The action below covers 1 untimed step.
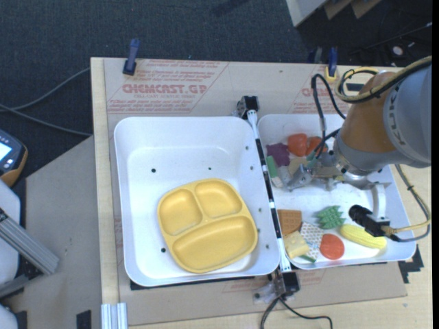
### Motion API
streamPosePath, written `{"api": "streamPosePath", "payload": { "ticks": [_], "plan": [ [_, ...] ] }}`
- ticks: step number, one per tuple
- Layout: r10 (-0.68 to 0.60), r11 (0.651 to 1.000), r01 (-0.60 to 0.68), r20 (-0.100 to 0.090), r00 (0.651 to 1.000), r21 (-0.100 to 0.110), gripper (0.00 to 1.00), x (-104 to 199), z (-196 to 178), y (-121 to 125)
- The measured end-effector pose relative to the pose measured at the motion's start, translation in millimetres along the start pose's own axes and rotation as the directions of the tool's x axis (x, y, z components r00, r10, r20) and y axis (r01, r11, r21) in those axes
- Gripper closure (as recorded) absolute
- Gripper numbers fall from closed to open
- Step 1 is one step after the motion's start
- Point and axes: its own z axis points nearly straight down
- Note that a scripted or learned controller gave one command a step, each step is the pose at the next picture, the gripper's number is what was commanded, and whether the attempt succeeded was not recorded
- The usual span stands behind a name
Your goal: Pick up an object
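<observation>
Several toy foods lie in the right bin (405,252). At its far left are a purple piece (278,152) and an orange-red round piece (298,143). Toward the front sit a green leafy piece (330,216), a yellow banana (363,237), a red tomato (332,246), a brown cracker (289,220) and a pale yellow wedge (297,244). My gripper (299,177) reaches down into the left middle of this bin, just below the purple piece and above the cracker. What lies directly under it is hidden.
The left bin (137,149) holds a yellow divided plate (207,224) at its front right. A black clamp (247,105) sits at the far end of the wall between the bins. My grey arm (384,132) covers the right bin's far right part.
</observation>
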Motion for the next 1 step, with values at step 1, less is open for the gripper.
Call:
{"api": "streamPosePath", "payload": {
  "ticks": [1],
  "plan": [
    [0.002, 1.000, -0.002, 0.000, 1.000, 0.000, 0.00, -13.1, 0.4, -89.3]
  ]
}}
